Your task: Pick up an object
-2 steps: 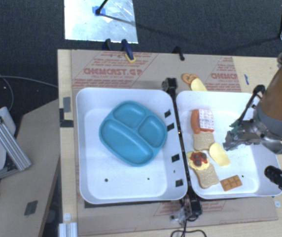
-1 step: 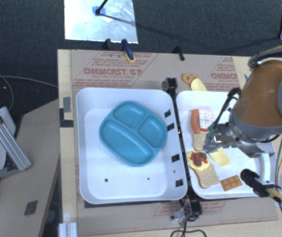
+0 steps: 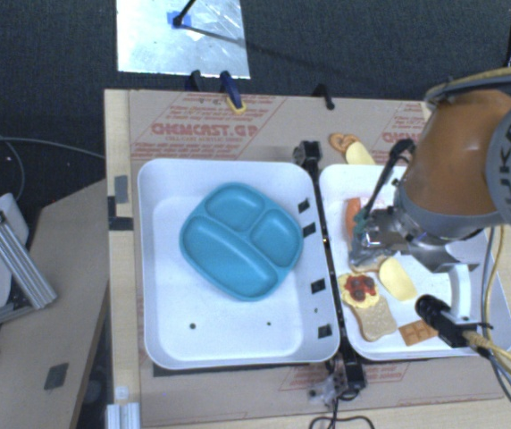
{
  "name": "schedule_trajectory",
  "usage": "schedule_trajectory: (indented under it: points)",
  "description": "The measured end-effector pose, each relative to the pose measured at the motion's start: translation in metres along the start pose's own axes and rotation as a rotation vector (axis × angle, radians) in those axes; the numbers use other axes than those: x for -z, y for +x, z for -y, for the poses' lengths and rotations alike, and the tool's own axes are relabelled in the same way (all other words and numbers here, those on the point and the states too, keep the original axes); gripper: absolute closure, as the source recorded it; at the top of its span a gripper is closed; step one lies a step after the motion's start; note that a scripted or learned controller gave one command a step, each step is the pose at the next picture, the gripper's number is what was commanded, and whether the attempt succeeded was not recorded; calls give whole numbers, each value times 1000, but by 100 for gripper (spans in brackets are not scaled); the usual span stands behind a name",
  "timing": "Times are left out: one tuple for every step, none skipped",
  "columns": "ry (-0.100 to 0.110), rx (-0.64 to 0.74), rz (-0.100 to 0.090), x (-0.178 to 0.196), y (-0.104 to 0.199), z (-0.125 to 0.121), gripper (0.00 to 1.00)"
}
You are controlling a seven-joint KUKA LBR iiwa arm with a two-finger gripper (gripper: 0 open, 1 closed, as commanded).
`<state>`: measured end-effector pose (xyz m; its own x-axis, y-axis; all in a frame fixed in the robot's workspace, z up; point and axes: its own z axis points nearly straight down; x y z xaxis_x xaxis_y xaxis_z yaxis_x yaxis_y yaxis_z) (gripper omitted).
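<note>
Dark grey carpet surrounds the counter, which carries a brown cardboard sheet printed in red and two shallow white plastic bins. On my screen the left bin holds a smooth blue plate with three sections. The right bin holds toy food: a slim orange-red stick, a rounded pale yellow lump, a tan bread slice with a red topping and a small brown waffle square. The metal gripper hangs low over this bin, just beside the stick's lower end and just above the topped slice. I cannot tell whether it is parted or closed.
</note>
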<state>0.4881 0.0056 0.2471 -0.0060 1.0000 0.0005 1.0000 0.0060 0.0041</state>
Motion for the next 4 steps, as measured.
schedule_trajectory:
  points:
    - [-8, 2, 0, 87, 26, -38, 100]
    - [3, 4, -1, 46, 107, -59, 100]
    - [0, 3, -1, 58, 102, -59, 100]
    - [13, -5, 1, -53, 118, -41, 100]
